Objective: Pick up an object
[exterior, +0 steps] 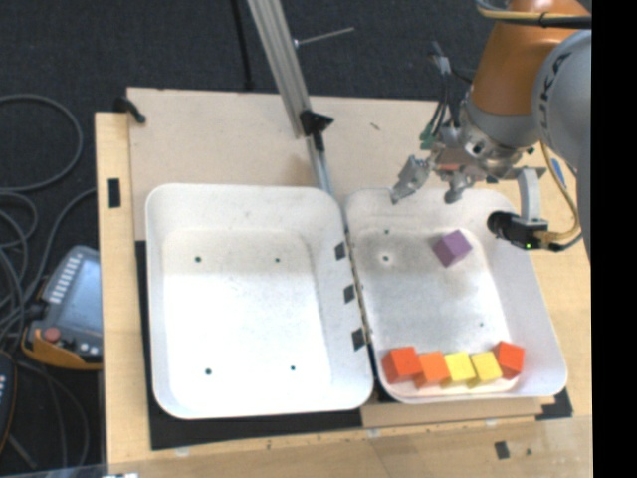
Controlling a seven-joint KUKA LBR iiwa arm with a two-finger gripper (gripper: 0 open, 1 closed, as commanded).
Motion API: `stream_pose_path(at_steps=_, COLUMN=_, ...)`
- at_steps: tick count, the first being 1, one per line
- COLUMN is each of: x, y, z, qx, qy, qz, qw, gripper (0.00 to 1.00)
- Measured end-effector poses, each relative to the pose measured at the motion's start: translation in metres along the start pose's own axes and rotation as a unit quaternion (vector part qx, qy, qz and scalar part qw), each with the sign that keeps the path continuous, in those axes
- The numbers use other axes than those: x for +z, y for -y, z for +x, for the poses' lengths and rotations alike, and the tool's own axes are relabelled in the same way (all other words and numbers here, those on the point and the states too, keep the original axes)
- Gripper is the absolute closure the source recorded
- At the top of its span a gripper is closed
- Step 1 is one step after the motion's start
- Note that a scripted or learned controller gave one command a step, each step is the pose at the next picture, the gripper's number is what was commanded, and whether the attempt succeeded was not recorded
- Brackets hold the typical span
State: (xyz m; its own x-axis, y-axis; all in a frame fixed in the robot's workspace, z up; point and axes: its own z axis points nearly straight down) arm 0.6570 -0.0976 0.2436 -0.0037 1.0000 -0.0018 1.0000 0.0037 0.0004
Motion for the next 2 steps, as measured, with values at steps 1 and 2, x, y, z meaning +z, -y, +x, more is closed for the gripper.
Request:
stream_pose_path(at_steps=1, x=0.064, y=-0.014, z=-0.075, qx=0.005, qy=0.001, qz=0.002, qw=1.0000, gripper=0.00)
stream_pose_path(at_steps=2, x=0.150, y=0.008, z=-0.111, qx=0.003, qy=0.000, qz=0.001, qw=1.0000, gripper=0.00)
